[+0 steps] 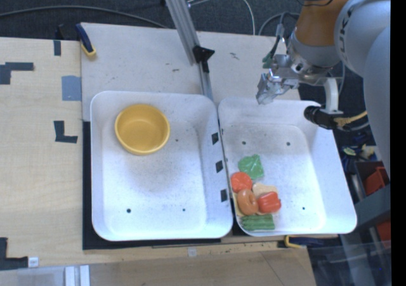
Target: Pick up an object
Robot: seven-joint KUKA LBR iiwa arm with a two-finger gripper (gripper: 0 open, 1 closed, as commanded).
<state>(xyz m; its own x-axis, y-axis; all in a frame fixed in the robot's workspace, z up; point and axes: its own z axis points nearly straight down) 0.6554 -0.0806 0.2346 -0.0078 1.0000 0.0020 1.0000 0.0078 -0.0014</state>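
Gripper [267, 95] is seen above far rim of right bin [330, 170]; grip state can't be told. Toy food pile [255, 193] is heaped in that bin's near-left corner, untouched.

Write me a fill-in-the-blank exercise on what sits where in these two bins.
1. The yellow bowl sits in the ____ bin.
2. The toy food pile lies in the ____ bin.
3. The gripper hangs above the right bin's ____ edge.

Missing words: left; right; far
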